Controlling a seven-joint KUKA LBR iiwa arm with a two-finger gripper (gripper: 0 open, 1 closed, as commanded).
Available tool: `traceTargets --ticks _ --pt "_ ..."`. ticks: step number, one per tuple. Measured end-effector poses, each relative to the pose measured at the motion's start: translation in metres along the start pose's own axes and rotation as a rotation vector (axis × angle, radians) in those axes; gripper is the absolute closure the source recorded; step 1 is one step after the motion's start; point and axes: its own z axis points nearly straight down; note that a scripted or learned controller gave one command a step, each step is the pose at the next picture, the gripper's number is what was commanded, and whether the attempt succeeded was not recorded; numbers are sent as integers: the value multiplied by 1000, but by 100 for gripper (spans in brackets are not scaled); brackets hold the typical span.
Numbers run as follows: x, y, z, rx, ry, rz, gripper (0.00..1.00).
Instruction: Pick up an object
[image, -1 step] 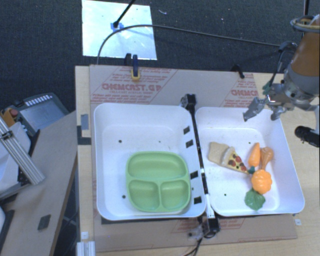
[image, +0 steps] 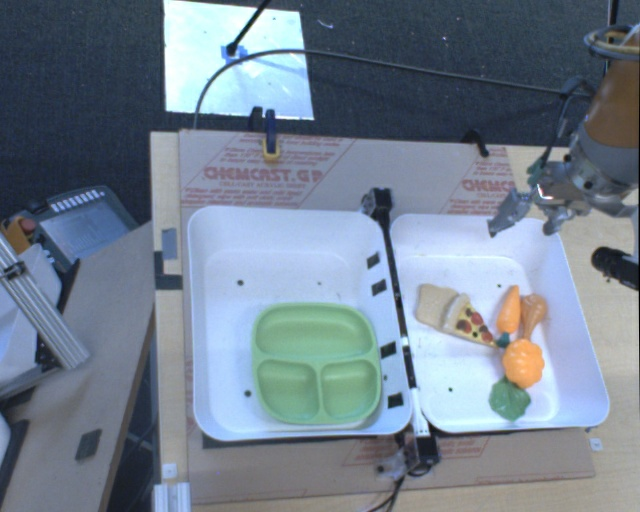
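Grey fingers spread apart, gripping nothing, above the right bin's far edge.

From the gripper outward: nearer in that bin lie a pizza slice, carrot, drumstick, orange pepper and green leafy piece, all apart from the gripper. A green divided plate sits in the left bin.

Left bin holds a green tray; right bin holds toy foods. The hand, fingers spread, hangs over the right bin's far edge.
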Motion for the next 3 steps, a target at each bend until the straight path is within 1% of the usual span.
traceTargets --ticks 1,2,3 --pt "-7 7 48 3 0 2 0" --pt "-15 2 105 5 0 3 0" --pt "-8 1 165 3 1 0 0"
